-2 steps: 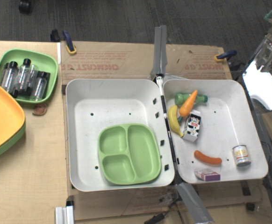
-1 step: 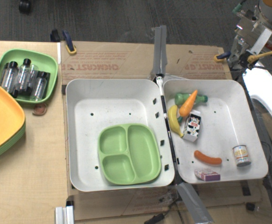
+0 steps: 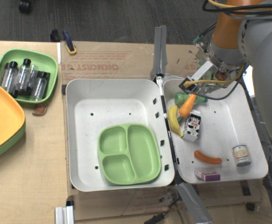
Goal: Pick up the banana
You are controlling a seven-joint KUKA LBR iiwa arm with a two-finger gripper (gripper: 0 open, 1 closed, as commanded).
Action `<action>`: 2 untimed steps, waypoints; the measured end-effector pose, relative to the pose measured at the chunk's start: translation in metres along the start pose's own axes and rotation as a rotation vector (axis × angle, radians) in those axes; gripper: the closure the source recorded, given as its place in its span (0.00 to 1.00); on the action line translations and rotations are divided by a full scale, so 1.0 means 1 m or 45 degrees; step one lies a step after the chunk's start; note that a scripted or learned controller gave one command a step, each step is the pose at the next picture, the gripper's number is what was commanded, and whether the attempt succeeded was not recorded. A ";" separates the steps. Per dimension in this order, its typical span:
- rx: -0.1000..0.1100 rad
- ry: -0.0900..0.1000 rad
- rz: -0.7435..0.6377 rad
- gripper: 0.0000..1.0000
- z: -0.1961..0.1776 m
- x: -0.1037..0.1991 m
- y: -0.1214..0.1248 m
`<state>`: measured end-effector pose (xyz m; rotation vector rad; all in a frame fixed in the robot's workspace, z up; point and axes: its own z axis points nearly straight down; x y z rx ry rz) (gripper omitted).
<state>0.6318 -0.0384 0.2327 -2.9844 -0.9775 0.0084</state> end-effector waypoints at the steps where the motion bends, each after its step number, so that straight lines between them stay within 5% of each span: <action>1: -0.003 0.002 -0.300 1.00 -0.039 -0.016 0.008; 2: 0.000 0.002 -0.337 1.00 0.107 -0.030 0.065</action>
